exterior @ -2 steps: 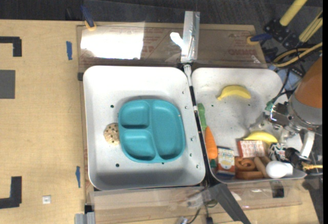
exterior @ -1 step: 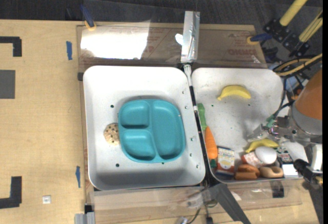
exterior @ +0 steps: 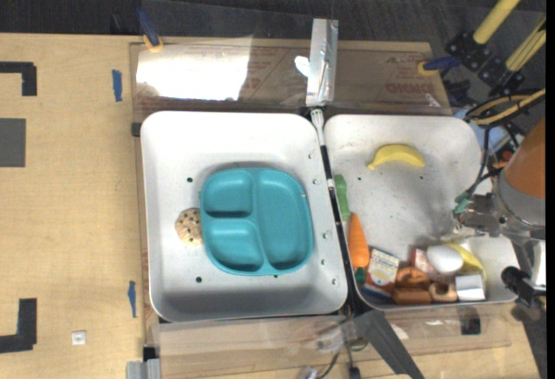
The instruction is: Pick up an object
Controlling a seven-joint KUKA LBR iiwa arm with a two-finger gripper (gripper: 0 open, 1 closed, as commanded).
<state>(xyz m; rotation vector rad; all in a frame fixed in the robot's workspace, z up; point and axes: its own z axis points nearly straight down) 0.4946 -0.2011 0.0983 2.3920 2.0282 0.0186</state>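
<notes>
Clutter fills the near corner of the right bin (exterior: 451, 130), where we see a white egg-shaped piece (exterior: 445, 259) amid small toys beside a carrot (exterior: 357, 243). We judge it light, hard and slippery, best pinched across its middle. Our gripper (exterior: 475, 217) hangs just above and beside it; its spread we cannot tell. A banana (exterior: 396, 157) lies well apart.

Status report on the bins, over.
Arm at right bin's right edge, nothing seen held. Banana lies apart; carrot by the divider. Cluttered front corner.
</notes>
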